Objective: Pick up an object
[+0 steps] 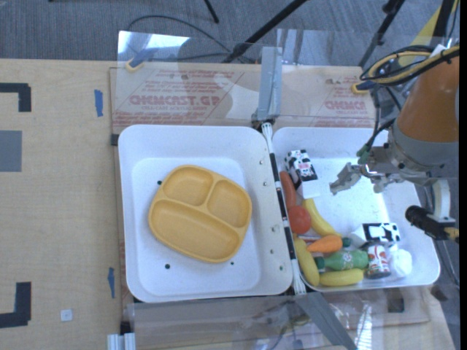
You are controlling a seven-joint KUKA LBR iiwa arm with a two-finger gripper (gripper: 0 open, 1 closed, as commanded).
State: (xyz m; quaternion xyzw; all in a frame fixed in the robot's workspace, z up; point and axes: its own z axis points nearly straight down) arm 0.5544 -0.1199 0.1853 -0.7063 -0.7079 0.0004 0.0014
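My gripper (361, 182) hangs over the middle of the right bin (343, 141), its two fingers spread open with nothing between them. Toy food lies in that bin, mostly along its left and front sides. A cow-patterned carton (300, 165) sits at the upper left, with a red pepper (289, 191) and a tomato (299, 219) below it. Further forward are a banana (321, 221), a carrot (326, 244) and a green item (344, 259). A red can (376, 261) and a second cow-patterned box (381, 232) lie at the front right, below the gripper.
The left bin (139, 159) holds a yellow divided plate (201, 212). A raised divider (278, 195) separates the two bins. The arm's orange band (434, 104) and cables stand over the right bin's far right corner.
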